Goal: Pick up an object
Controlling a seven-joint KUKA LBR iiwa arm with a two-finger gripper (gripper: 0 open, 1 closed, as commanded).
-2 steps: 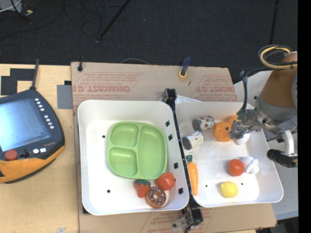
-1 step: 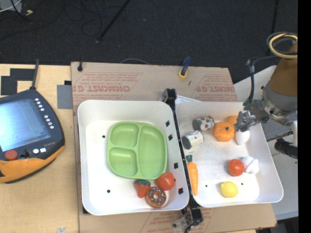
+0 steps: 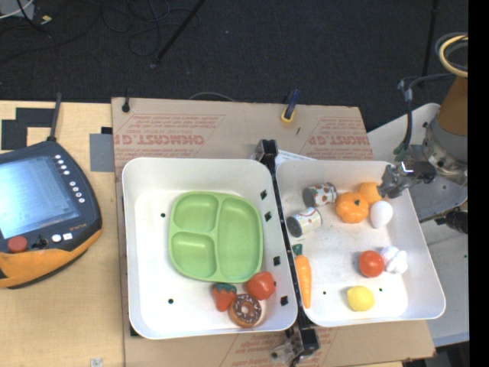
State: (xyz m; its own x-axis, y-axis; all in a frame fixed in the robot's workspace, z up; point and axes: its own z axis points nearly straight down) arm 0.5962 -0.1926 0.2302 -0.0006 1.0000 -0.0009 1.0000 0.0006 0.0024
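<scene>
- The gripper [image 3: 395, 176] sits at the upper right edge of the right bin [image 3: 428, 281], at the end of the grey arm [image 3: 451, 140] coming in from the right; nothing is seen between its fingers, and whether they are spread or closed I cannot tell.
- Nearest to it lie a white egg [image 3: 380, 214] and an orange pumpkin [image 3: 352, 206], touching each other, with a smaller orange fruit [image 3: 371, 192] just behind them.
- Left of the pumpkin are two small cans — one spotted [image 3: 321, 195], one white [image 3: 307, 220] — lying on their sides.
- Lower in the same bin: a red tomato [image 3: 371, 263] touching a small white piece [image 3: 395, 260], a yellow lemon [image 3: 361, 298] near the front, and a carrot [image 3: 303, 280] along the left wall.
- The left bin [image 3: 145, 243] holds a green divided plate [image 3: 216, 235]; just in front of it are a strawberry [image 3: 224, 295], a second red tomato [image 3: 261, 284] and a chocolate doughnut [image 3: 247, 310], close together.
- Both bins rest on cardboard [image 3: 199, 132] over the bench.
- A handheld control pad [image 3: 42, 209] with a lit screen lies well apart, on the far left.
</scene>
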